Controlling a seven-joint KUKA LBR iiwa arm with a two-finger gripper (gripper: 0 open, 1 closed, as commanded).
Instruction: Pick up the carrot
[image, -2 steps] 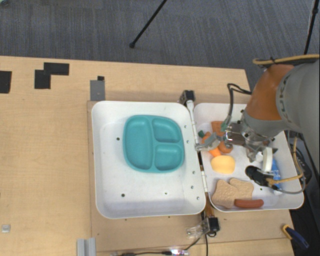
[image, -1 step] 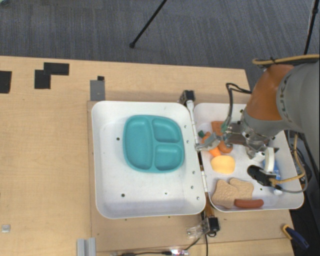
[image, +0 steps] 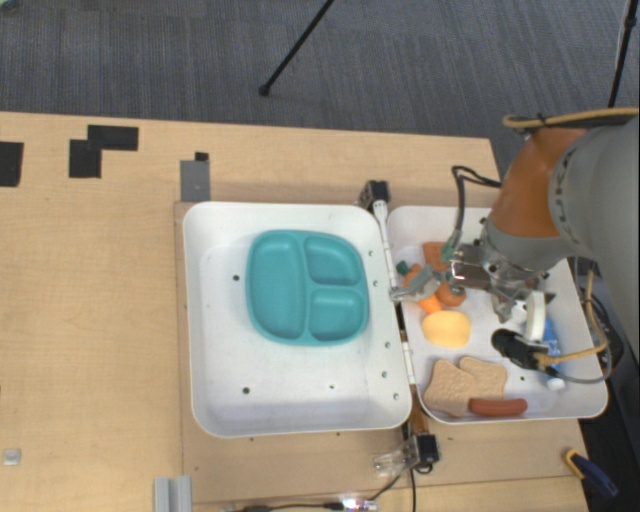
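Camera view looks down at a slant on a pale wooden tabletop (image: 90, 300) carrying two white bins side by side; the left bin (image: 215, 400) holds a teal plate (image: 305, 287) with three compartments, lying flat near the bin's middle, nothing on it; the right bin (image: 572, 388) holds the food items and the working end of the arm (image: 590, 190), which enters from the right, its orange band above the wrist over the bin's far right part.

The end effector (image: 425, 288) reaches leftward across the right bin, low over its left half, close to the wall shared with the left bin; whether it is open or closed cannot be told, as metal parts and food overlap there; nothing can be seen gripped in it.

The carrot (image: 440, 300) is in the left half of the right bin, showing as orange patches right at the end effector, partly covered by it; whether they touch is unclear. Just nearer the camera, a yellow fruit (image: 446, 328) sits beside the carrot; a bread slice (image: 463, 385) lies in the near left corner, with a sausage (image: 497, 406) along its near edge, against the bin's front wall. A small green piece (image: 408, 270) lies by the left wall, and a reddish piece (image: 432, 252) sits just beyond the carrot, toward the far side.
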